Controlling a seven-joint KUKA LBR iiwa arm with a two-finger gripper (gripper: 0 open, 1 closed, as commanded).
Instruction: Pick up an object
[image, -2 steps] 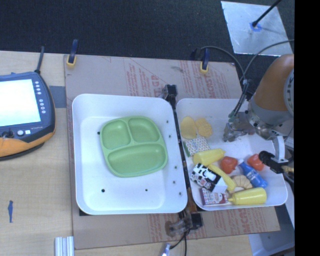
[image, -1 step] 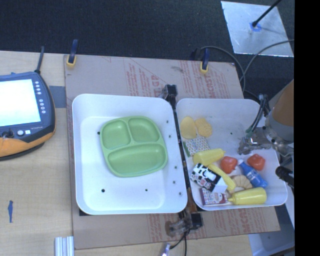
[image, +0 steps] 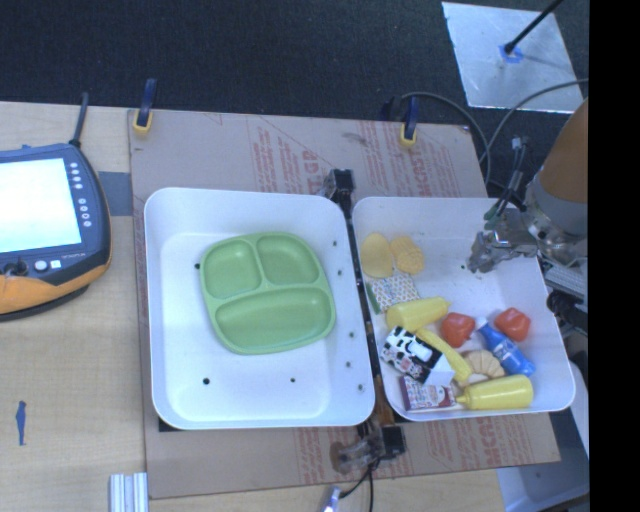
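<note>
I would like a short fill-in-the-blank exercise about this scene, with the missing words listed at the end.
1. The green plastic divided plate lies in the ____ white bin.
2. That plate has ____ compartments.
3. The arm's tool is above the ____ white bin.
4. The yellow squeeze bottle lies near that bin's ____ edge.

Missing words: left; three; right; front

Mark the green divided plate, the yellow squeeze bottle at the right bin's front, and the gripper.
Green divided plate (image: 268, 293): camera view, on its central divider.
Yellow squeeze bottle (image: 497, 393): camera view, middle of its body.
Gripper (image: 483, 257): camera view, between its fingertips, over the right bin.
</note>
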